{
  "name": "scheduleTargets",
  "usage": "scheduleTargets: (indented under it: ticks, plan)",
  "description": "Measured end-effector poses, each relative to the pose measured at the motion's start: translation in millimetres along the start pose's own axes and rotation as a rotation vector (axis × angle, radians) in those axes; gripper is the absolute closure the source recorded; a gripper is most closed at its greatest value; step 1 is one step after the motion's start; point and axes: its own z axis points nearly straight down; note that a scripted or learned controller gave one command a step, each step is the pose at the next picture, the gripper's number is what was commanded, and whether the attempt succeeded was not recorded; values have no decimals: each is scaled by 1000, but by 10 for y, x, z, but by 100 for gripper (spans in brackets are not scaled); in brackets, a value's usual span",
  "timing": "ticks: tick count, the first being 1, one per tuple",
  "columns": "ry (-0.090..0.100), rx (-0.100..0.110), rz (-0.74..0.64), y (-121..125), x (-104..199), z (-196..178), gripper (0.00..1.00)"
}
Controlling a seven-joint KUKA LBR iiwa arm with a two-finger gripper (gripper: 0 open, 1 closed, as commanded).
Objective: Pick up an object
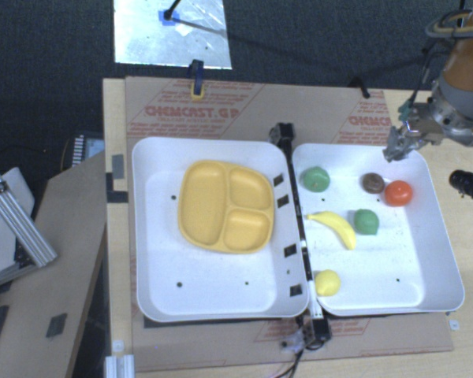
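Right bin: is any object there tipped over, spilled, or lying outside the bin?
Nothing stands out. The banana, two green items, a brown one, a red one and a yellow one all lie inside the right bin.

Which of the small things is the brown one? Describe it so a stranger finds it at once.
Look at the right-hand shallow white bin, the one without the yellow divided plate. Along its far side, toward the right, lies the small round brown object. It sits just left of the orange-red ball, and it is the darkest piece there, unlike the green, yellow and red ones around it.
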Motion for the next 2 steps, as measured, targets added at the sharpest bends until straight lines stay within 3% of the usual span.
scheduleTargets:
  ticks: [2]
  plan:
    - [0,0,0,90,1042,102,100]
